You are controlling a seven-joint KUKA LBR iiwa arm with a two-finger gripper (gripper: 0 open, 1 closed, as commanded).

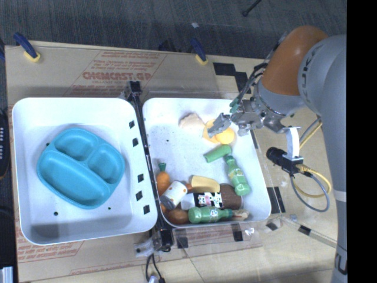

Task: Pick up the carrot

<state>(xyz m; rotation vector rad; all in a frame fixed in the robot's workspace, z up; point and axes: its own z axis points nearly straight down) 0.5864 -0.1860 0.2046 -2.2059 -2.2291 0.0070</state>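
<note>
The gripper [222, 124], finger state unclear, hovers far from the carrot [162, 181]; it should travel to the bin's [154, 140] left wall.

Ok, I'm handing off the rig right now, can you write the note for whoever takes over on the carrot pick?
Hand: over the far right part of the right bin, by the yellow piece and a pale item. Nothing visible between it; open or shut can't be judged.
Carrot: low by the right bin's left wall, beside a white cylinder, among clutter, well away from the hand.
Left bin: holds the blue divided tray.
Done: nothing; the carrot is not picked.
Left: move the hand to the carrot, grasp, lift.
</note>
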